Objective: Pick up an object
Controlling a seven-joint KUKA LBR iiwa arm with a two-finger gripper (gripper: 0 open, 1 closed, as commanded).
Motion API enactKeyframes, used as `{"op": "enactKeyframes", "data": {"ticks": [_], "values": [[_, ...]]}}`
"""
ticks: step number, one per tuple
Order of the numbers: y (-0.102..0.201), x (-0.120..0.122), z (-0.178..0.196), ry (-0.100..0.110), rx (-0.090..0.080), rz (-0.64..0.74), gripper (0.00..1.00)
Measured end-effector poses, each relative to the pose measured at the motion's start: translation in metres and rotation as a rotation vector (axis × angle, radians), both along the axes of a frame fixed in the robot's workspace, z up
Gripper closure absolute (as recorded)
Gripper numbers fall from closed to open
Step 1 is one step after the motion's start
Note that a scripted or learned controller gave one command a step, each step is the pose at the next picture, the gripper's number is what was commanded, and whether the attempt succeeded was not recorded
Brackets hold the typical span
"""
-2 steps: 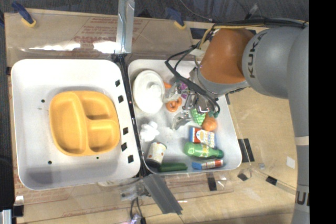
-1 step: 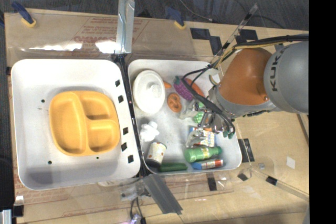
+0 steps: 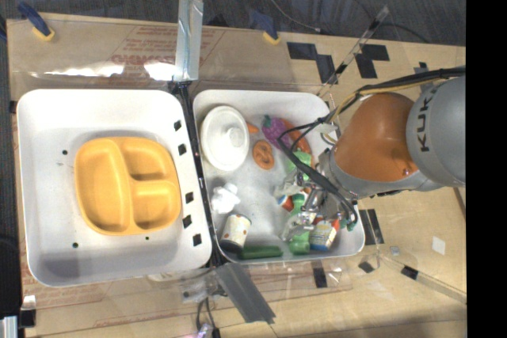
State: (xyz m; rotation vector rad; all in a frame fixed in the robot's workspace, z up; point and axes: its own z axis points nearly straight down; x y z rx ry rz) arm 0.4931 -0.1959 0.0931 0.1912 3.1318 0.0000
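Observation:
My gripper (image 3: 309, 211) reaches down into the right bin (image 3: 261, 100) at its near right part, among a heap of small toys (image 3: 305, 237). Under the arm's orange band (image 3: 372, 140) the gripper's metal parts sit right above green, red and blue pieces. Around it lie a white bowl (image 3: 224, 137), an orange piece (image 3: 264, 154), a purple piece (image 3: 276, 127), a crumpled white object (image 3: 224, 198), a small paper cup (image 3: 236, 229) and a dark green cucumber-like piece (image 3: 260, 252).
The left bin (image 3: 47, 123) holds a yellow divided tray (image 3: 127, 184). Black cables (image 3: 305, 146) loop from the arm over the right bin. The bins' shared wall (image 3: 194, 170) runs between them.

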Motion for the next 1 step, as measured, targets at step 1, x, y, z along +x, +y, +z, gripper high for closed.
{"op": "enactKeyframes", "data": {"ticks": [1], "values": [[0.0181, 0.0505, 0.0381, -0.001, 0.0, 0.013, 0.0]]}}
